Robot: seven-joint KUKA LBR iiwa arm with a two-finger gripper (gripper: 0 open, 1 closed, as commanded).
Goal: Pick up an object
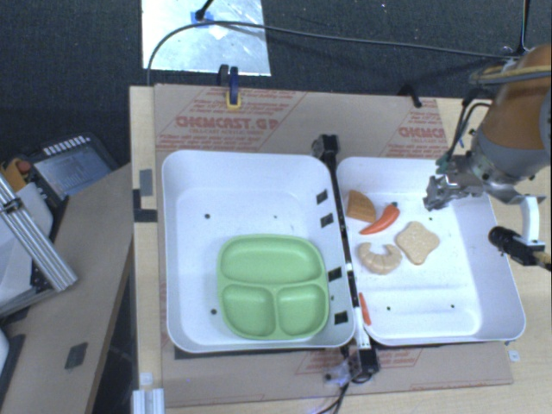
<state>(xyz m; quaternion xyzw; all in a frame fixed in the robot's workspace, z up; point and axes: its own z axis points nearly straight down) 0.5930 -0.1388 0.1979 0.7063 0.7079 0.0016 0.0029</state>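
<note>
In the right bin (483, 313) lie a slice of toast (417, 242), a pale croissant-shaped piece (379, 258), a red-orange chili pepper (380, 220) and an orange wedge (360, 205). My gripper (435, 194) hangs over the bin's upper right part, just up and to the right of the toast and right of the pepper. Nothing shows between its fingers. The grey arm with the orange band (517, 119) comes in from the right.
The left bin (185, 231) holds a green three-compartment tray (272, 287). A black divider rail (339, 248) runs between the bins. A small orange sliver (365, 309) lies by the right bin's left wall. A clamp (231, 84) stands at the back.
</note>
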